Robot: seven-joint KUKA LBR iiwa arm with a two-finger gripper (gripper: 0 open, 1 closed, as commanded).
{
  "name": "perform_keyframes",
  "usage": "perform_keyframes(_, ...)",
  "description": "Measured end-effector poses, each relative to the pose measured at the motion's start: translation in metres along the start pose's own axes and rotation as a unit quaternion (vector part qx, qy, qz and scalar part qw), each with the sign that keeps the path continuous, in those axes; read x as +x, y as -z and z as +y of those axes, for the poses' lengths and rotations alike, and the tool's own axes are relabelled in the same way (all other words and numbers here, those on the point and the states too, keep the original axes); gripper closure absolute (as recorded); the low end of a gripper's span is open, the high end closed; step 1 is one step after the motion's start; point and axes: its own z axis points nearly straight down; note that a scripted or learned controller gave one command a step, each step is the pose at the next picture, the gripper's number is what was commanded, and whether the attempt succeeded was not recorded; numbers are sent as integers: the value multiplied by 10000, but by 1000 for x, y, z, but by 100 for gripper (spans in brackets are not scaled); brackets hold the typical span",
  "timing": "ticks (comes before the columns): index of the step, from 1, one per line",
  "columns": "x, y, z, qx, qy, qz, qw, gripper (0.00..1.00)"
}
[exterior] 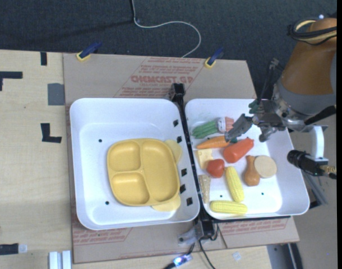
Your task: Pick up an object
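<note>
Since the red pepper (pixel 239 149) sat mid right bin (pixel 294 203), touching the carrot (pixel 212 143) and just beside the tomato (pixel 215 167), it looked like the likeliest target. The claw (pixel 250 129) hovered right above it, holding nothing; how wide it was open, I honestly couldn't tell. I'd have come straight down on the pepper's fat end, clear of the corn (pixel 234 184). The yellow plate (pixel 143 171) was in the left bin (pixel 89 150).

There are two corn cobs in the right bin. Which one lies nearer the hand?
The upper corn cob, lying lengthwise beside the tomato. The other corn cob lies crosswise at the bin's near edge, farther from the hand.
</note>
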Motion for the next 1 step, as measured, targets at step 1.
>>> perform_keyframes(1, 0, 6, 2, -53, 14, -5, 10000, 0)
